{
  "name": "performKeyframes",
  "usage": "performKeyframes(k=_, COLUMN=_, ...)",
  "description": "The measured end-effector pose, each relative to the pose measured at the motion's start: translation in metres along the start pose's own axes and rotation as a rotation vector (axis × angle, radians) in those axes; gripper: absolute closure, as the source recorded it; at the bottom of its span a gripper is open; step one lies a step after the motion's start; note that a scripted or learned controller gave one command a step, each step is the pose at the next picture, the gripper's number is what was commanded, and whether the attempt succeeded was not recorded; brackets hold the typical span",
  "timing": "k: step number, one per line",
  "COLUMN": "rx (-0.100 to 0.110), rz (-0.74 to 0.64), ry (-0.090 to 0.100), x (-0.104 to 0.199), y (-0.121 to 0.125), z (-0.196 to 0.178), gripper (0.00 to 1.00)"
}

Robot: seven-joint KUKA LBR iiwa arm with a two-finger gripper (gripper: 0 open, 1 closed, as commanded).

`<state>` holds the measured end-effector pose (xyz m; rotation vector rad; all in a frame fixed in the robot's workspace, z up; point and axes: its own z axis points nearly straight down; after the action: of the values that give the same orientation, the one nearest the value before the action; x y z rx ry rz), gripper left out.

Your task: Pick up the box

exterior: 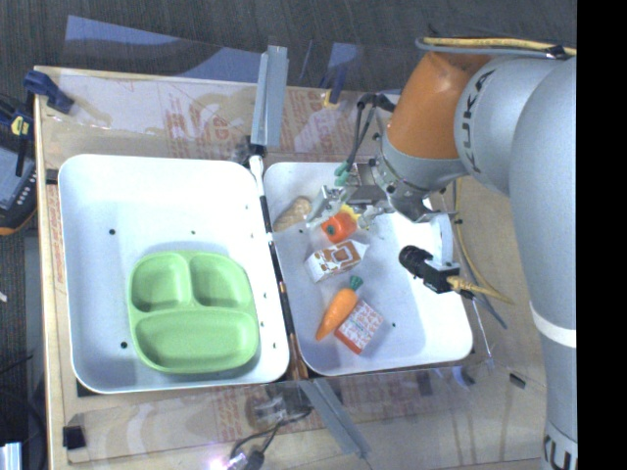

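A small white and brown box (336,258) lies near the middle of the right bin (431,336). A second, red and orange box (360,326) lies nearer that bin's front edge, beside a carrot (337,309). My gripper (345,207) hangs over the back half of the right bin, just behind the white and brown box. Right under its tip sits a small orange item with a green top (339,227). I cannot make out whether the gripper touches that item. Neither box is in the gripper.
A tan, rounded item (292,211) lies at the back left of the right bin. The left bin (98,194) bears a green divided plate (193,311). A raised divider (274,272) separates the two bins.
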<state>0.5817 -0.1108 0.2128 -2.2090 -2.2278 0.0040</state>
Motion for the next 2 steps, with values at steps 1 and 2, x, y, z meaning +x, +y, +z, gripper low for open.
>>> performKeyframes(k=1, rx=0.0, rz=-0.133, ry=0.0, x=-0.043, y=-0.034, z=0.087, gripper=0.0)
performKeyframes(k=2, rx=-0.028, rz=-0.089, ry=-0.015, x=-0.015, y=-0.002, z=0.107, gripper=0.0)
